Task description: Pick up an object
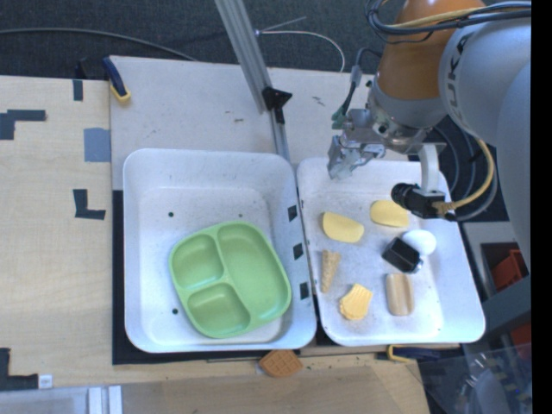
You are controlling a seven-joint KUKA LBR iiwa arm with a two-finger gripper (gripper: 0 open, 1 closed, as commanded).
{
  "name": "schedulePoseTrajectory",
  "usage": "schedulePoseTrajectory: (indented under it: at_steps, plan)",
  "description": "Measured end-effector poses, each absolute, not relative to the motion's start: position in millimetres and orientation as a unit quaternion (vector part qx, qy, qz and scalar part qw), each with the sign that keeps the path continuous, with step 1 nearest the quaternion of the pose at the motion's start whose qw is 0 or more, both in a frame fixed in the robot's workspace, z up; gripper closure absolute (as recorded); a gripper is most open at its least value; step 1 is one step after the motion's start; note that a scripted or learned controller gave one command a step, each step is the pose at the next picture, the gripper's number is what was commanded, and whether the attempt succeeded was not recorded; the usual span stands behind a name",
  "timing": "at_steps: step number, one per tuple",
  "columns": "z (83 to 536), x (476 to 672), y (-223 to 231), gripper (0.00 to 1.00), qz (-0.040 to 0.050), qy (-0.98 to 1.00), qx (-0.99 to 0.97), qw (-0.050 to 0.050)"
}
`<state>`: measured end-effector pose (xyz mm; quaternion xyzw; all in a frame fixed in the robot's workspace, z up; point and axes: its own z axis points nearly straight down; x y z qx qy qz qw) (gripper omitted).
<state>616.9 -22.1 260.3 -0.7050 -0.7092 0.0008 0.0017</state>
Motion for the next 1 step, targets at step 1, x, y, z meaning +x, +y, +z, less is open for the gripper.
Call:
schedulePoseTrajectory:
  at_steps: [1]
  plan:
    - [249.4,622.1,40.2,1.0,0.0006,-0.71,-0.705,0.002]
